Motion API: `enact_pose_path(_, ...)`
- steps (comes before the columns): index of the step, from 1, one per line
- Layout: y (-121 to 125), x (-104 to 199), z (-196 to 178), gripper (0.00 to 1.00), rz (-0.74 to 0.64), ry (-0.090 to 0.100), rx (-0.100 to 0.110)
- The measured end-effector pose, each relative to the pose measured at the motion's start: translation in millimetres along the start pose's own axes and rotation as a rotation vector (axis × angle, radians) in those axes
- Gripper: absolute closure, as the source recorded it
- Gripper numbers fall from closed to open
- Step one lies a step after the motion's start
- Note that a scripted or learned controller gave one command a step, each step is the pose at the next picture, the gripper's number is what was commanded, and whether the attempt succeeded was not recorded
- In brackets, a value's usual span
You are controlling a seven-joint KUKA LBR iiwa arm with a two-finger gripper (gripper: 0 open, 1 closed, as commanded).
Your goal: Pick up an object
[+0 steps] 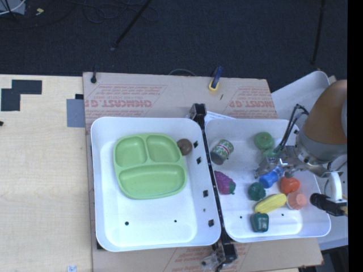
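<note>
1. 2 white bins sit side by side on the bench: the left bin (108, 220) carries a green divided plate (150, 166) in its upper half, and a small brown ball (184, 146) rests just off the plate's upper right corner, near the bin's right wall.
2. Over in the right bin (317, 225), the arm (326, 123) reaches in from the right edge, and the gripper (272, 166) hangs low over the bin's middle, right above a blue piece (268, 178).
3. Whether the claw is apart or together, I cannot tell; nothing is seen clamped between its tips.
4. Around it: a small can (222, 150) lies tilted near the upper left corner, a green round thing (263, 140) by the top edge, a purple bunch (224, 182) against the left wall.
5. Lower down sit a dark green ball (256, 191), a yellow corn cob (270, 202), a red-orange tomato (290, 185), a pink cup (296, 200) and a green pepper (260, 222) near the bottom edge.
</note>
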State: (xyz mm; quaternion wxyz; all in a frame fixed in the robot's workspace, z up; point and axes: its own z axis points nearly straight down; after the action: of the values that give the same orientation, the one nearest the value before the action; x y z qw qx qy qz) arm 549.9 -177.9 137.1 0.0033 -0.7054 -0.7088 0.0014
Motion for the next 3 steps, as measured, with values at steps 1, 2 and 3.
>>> enact_pose_path(1, 0.2, 2.4, 52.5, 0.0, 0.004, -0.001, -0.003)
enact_pose_path(2, 0.4, 1.0, 39.6, 1.0, 0.007, -0.001, -0.005)
enact_pose_path(3, 7.7, -1.9, -20.1, 1.0, 0.005, -0.003, -0.009)
